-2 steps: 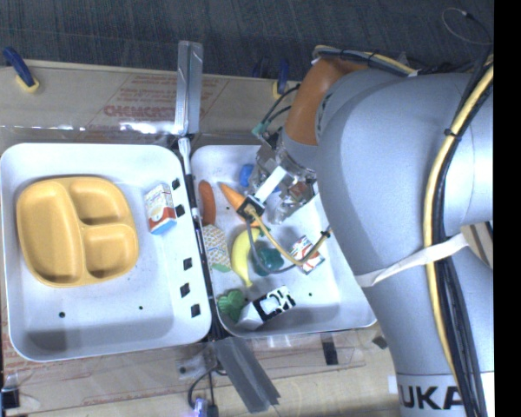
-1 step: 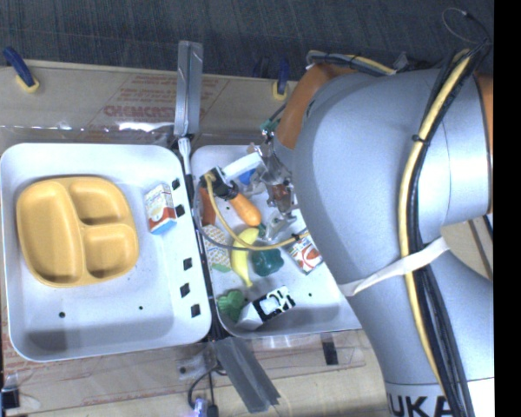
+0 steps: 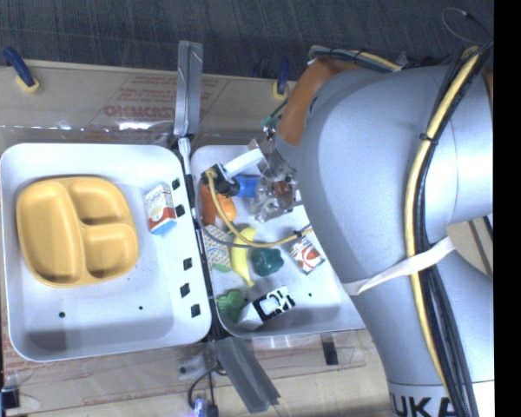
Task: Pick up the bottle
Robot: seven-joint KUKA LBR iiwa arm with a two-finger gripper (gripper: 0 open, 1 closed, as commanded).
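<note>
The grey arm [image 3: 373, 189] hides the right bin's [image 3: 317, 309] right side; that bin sits on brown cardboard [image 3: 139, 94]. Over the bin's middle, the gripper [image 3: 273, 196] is blurred, and I cannot tell whether it is open or closed. What seems to be the blue bottle [image 3: 247, 185] lies towards the bin's far end.

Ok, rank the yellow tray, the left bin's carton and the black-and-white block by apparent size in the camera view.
1. yellow tray, by far the largest.
2-3. carton and black-and-white block look about alike, so I won't rank them.
</note>
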